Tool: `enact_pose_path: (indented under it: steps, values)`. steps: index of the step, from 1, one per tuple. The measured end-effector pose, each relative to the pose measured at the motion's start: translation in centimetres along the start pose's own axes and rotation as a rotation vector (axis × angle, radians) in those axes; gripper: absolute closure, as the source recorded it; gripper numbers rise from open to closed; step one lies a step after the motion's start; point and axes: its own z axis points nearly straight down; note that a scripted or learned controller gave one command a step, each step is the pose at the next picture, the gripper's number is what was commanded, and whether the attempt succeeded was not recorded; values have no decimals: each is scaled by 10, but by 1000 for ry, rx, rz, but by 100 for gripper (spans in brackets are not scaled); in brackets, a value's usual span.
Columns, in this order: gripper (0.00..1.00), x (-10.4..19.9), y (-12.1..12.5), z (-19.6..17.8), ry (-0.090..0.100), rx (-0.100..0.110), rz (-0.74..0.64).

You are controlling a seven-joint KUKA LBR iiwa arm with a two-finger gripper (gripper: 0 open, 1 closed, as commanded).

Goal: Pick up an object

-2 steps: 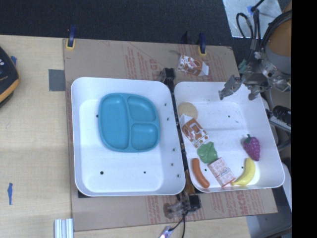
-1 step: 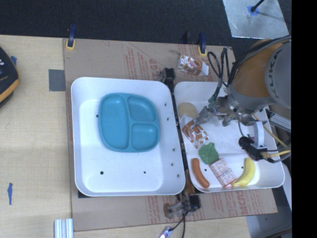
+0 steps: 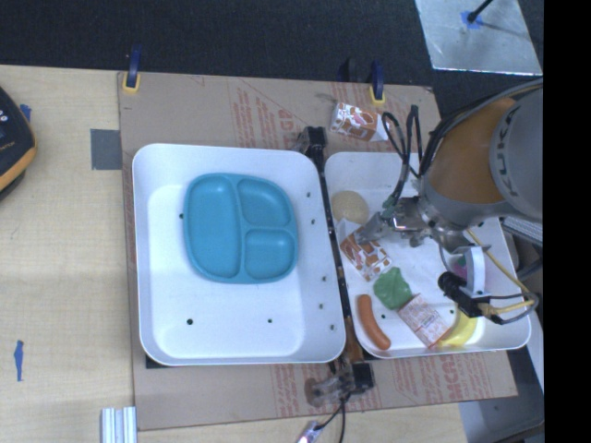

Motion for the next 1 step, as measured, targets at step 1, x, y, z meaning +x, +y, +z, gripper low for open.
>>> enact_pose_path:
  steps: [1]
  values:
    - [0, -28, -77, 2, -2, -14, -2]
